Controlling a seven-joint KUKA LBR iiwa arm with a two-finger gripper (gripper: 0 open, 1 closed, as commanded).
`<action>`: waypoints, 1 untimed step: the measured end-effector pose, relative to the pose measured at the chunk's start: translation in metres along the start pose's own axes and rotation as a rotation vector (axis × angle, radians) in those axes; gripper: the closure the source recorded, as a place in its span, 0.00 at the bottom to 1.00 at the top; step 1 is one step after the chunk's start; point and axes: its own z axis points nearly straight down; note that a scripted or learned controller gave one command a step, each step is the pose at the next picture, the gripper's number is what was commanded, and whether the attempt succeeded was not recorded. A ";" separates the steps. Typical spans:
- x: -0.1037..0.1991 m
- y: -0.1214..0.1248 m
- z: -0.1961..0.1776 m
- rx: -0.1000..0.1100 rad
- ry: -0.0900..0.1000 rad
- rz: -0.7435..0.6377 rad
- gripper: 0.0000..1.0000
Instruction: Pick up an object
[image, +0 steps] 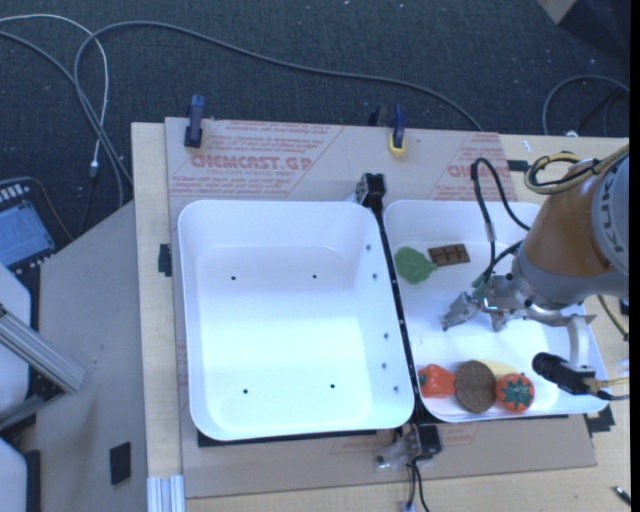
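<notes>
The right white bin (500, 215) holds several small items. A green leaf-shaped piece (412, 265) and a brown chocolate bar (448, 254) lie toward its far left. Along its near wall sit an orange-red piece (436, 380), a round brown disc (475, 387), a yellow piece (502, 370) behind it and a red tomato with a green top (515, 392). My gripper (470, 310) hangs over the middle of this bin, above bare floor between the two groups. It is open, with nothing between its fingers.
The left white bin (290, 320) lies beside the right one, separated by a black divider (385, 270). A black cable (485, 215) loops from the arm over the right bin's far side. Blue and yellow clamps (195, 115) hold the board's back edge.
</notes>
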 end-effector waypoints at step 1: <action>0.062 0.043 0.000 -0.001 0.001 -0.004 0.00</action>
